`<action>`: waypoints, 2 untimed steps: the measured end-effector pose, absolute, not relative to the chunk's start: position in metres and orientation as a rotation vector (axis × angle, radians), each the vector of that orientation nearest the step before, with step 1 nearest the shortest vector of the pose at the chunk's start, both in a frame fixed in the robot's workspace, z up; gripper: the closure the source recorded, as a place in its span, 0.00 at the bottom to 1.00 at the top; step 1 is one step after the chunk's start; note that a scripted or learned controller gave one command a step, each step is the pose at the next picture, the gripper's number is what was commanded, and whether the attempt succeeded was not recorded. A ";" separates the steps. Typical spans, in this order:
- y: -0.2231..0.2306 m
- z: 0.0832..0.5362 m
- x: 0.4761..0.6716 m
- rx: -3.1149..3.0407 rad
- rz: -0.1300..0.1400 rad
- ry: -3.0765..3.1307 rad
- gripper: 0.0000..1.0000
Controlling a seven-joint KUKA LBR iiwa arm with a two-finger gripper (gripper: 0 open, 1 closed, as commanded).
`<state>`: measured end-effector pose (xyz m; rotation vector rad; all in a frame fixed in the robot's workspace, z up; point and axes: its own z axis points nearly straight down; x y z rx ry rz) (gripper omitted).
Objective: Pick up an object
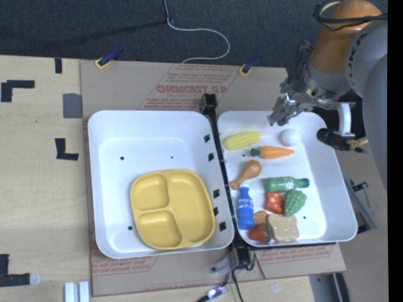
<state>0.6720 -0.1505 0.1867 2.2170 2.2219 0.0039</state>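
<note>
Two white bins sit side by side on the bench; the left bin [104, 131] holds a yellow divided plate [172, 208], and the right bin [327, 187] holds a scatter of toy food. The gripper [281, 111] hangs over the right bin's far edge, near its back wall, with nothing between its fingers; whether they are spread or closed cannot be told at this angle.

The step in hand looks like the approach, with the grasp itself not yet begun. The nearest candidate is a white egg [290, 136], lying just below the gripper in the bin's far part, next to the corn cob [242, 141] and the carrot [272, 151]. To do it well, the arm would best come straight down over the egg's middle, set its fingers either side of the widest part, and close gently; a round body squirts out if pinched off centre (and the carrot's tip lies close enough to be nudged).

The egg looks small, smooth and pale, nearly the colour of the bin floor, so its outline is faint; it probably rolls easily. Further forward lie a drumstick [245, 173], a blue bottle [245, 207], a green bottle [285, 184] and a slice of bread [283, 227], more tightly packed and so harder to take cleanly.
</note>
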 end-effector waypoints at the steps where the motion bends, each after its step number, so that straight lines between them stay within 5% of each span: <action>1: -0.150 0.227 0.673 2.218 0.003 2.222 1.00; 2: -0.105 0.236 0.650 2.218 -0.001 2.228 1.00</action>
